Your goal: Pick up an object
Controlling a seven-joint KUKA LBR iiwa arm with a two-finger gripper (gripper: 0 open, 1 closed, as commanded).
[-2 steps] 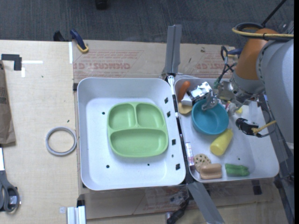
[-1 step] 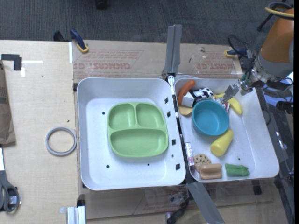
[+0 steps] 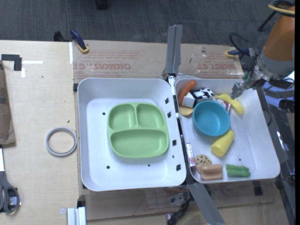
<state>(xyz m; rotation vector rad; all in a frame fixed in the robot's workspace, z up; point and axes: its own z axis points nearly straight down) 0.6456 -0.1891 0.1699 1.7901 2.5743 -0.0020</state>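
Right white bin (image 3: 262, 139), contents listed relative to the blue bowl (image 3: 211, 118) at its middle: yellow banana (image 3: 233, 102) touching the bowl's upper right rim; black-and-white block (image 3: 202, 94) and an orange carrot (image 3: 185, 89) just beyond the bowl's far left rim; yellow cylinder (image 3: 222, 143) lying tilted against the bowl's near right edge; cookie (image 3: 202, 161), tan hot-dog bun (image 3: 212, 171) and green leafy piece (image 3: 237, 171) in a row well nearer than the bowl, along the bin's near wall. Gripper (image 3: 239, 89) sits just above the banana's far end, to the bowl's upper right, with nothing visibly held; whether it is wide or narrow cannot be told at this size. Left white bin (image 3: 89, 139), beside the bowl's bin: one green divided plate (image 3: 138, 129). Bench left of both bins: a grey tape ring (image 3: 61, 141).
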